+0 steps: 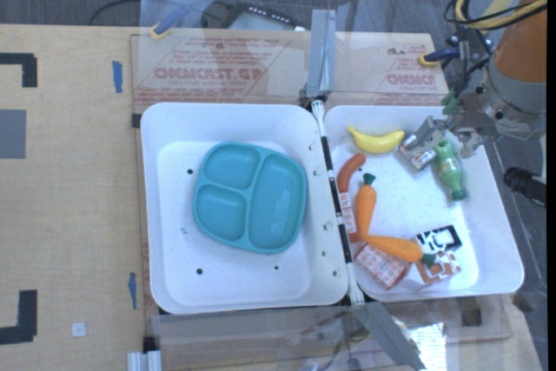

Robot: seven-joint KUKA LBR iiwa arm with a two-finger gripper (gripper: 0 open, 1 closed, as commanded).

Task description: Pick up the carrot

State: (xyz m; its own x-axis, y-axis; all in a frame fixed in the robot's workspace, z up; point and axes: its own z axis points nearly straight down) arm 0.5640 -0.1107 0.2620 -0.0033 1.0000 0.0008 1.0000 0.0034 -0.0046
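The carrot (366, 204) is orange with a small green top and lies near the left wall of the right bin (499, 226), pointing towards the bench front. My gripper (450, 137) hangs over the far right part of that bin, well to the right of and behind the carrot. Its fingers are spread open, with the top of a green bottle (450, 172) just below them and nothing held.
A yellow banana (376, 139) and a red sausage (349, 170) lie close behind the carrot. A second orange vegetable (395, 248), a red box (380, 266) and a black-and-white carton (439, 241) lie in front. The left bin (165, 187) holds a teal divided plate (250, 197).
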